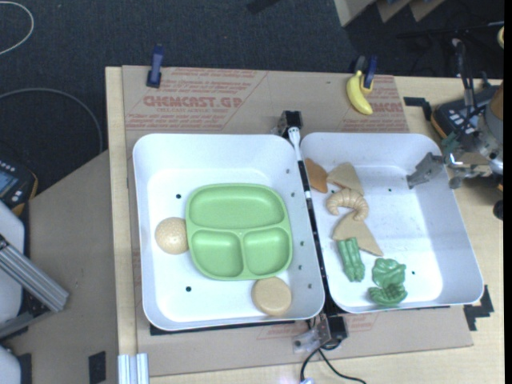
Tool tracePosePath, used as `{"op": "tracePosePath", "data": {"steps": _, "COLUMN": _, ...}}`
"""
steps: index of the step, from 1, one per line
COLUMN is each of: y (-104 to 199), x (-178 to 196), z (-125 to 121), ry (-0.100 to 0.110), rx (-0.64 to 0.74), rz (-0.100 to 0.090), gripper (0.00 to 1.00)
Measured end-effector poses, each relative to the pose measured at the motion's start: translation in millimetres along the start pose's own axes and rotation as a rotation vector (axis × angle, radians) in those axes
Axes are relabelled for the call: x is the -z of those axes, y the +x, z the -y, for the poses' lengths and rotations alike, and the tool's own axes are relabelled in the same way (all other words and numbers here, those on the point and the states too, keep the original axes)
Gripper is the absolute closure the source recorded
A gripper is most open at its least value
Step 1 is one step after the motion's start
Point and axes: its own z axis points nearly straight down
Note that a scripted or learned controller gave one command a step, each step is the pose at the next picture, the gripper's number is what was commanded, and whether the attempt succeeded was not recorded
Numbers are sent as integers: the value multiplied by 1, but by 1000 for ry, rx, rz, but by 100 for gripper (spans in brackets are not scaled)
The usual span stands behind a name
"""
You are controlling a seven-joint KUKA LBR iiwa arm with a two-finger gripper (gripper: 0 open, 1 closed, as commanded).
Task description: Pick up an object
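My gripper hangs over the right side of the right bin, near its far right rim, open with nothing between its fingers. In that bin lie a tan croissant, a brown bread slice, a beige wedge, another wedge, a green asparagus bundle and a green broccoli piece. All of these lie left of and nearer than the gripper, apart from it.
The left bin holds a green divided plate, a round bun at its left and a round cookie at its near side. A yellow banana lies on the bench behind the right bin.
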Motion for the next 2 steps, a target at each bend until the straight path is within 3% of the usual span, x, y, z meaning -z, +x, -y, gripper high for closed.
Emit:
{"op": "tracePosePath", "data": {"steps": 1, "y": 87, "x": -35, "z": 50, "ry": 10, "rx": 6, "rz": -8, "gripper": 0}}
{"op": "tracePosePath", "data": {"steps": 2, "y": 94, "x": -53, "z": 97, "ry": 8, "rx": -2, "rz": -4, "gripper": 0}}
